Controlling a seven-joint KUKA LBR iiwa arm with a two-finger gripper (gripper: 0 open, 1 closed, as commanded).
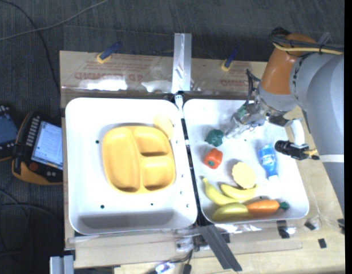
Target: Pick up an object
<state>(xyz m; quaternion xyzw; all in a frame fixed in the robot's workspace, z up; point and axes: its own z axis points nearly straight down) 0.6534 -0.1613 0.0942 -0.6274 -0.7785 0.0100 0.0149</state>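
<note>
The grey arm with its orange band reaches in from the right, and its two-finger gripper (pixel 239 124) hangs low in the right white bin (pixel 301 207), near the far wall. Whether it is open or closed, I cannot tell. Just beside it lies a small dark green vegetable toy (pixel 214 136). Nearer are a red-orange pepper toy (pixel 213 158), a blue bottle (pixel 268 160), yellow bananas (pixel 221 194) and an orange carrot (pixel 263 206). A yellow compartment tray (pixel 138 158) fills the left white bin (pixel 84 210).

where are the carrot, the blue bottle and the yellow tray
carrot (pixel 261 206), camera view, middle of its orange body
blue bottle (pixel 268 159), camera view, middle of its body
yellow tray (pixel 138 156), camera view, ridge between its compartments
</note>
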